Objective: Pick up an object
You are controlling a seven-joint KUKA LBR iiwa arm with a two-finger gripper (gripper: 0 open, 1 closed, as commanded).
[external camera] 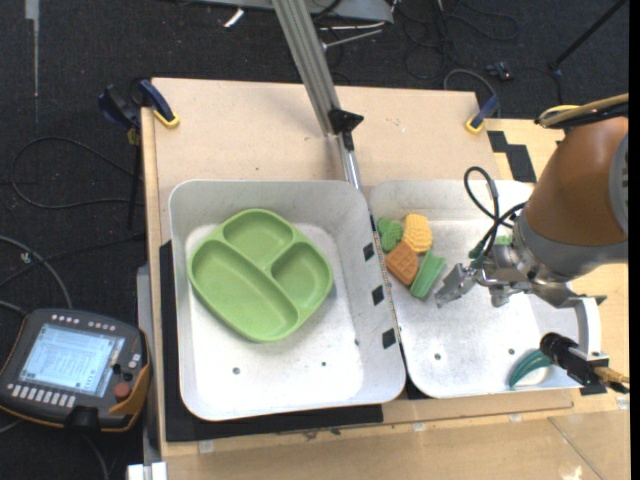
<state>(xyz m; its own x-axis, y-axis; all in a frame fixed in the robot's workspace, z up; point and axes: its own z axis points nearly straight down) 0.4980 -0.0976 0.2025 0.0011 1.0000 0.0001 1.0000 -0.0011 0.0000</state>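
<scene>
In the right bin [470,363] several small toys huddle near the left wall: a yellow corn piece [417,234], an orange waffle-like block [403,264], a dark green leafy piece [389,233] and a green stick-shaped piece [428,276]. A teal and white object [527,369] lies near the bin's front right corner. My gripper [455,286] hangs low over the bin floor, just right of the green stick, its metal fingers [447,290] pointing left toward the pile. Nothing shows between them.
The left bin [200,378] holds a green divided plate [262,272]. A metal pole [310,58] slants across the back of the bench. A teach pendant [70,366] sits left of the bench. Clamps [150,98] grip the back corners.
</scene>
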